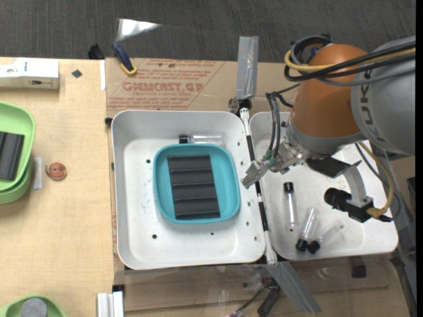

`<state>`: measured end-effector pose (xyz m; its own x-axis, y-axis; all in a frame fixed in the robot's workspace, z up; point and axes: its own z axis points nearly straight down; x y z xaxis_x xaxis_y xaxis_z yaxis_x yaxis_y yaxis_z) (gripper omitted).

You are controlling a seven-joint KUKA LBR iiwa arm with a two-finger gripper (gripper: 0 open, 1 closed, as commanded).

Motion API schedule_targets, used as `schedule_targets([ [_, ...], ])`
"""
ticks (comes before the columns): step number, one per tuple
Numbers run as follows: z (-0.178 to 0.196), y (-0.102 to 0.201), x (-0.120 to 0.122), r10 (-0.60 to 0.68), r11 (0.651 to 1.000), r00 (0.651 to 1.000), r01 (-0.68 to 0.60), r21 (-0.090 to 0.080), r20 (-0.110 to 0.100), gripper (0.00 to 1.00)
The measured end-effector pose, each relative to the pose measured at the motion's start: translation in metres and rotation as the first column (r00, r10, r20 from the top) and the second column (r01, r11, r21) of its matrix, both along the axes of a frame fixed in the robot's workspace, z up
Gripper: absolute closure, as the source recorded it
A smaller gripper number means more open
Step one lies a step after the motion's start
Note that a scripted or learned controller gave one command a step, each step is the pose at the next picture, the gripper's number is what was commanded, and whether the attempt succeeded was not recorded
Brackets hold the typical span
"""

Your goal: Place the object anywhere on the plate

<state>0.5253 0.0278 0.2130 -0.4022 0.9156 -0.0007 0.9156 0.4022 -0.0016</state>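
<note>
The claw [254, 174] is seen over the wall between the two bins; whether it is open or closed cannot be told. The plate [231, 177], carrying a black ridged block [193, 186], lies just left of it. Clear tubes [289, 203] lie right of it, lower down.

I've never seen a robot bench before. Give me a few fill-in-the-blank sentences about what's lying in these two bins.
1. The teal plate sits in the ____ bin as the camera sees it.
2. On the plate lies a ____ ribbed block.
3. The clear tubes in the right bin have ____ caps.
4. The band above the arm's wrist is ____.

Missing words: left; black; black; orange
</note>
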Motion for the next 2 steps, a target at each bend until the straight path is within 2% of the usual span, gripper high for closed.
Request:
schedule_targets([
  [2, 0.0000, 0.0000, 0.0000, 0.000, 1.000, 1.000, 0.000, 0.000, 0.000, 0.00],
])
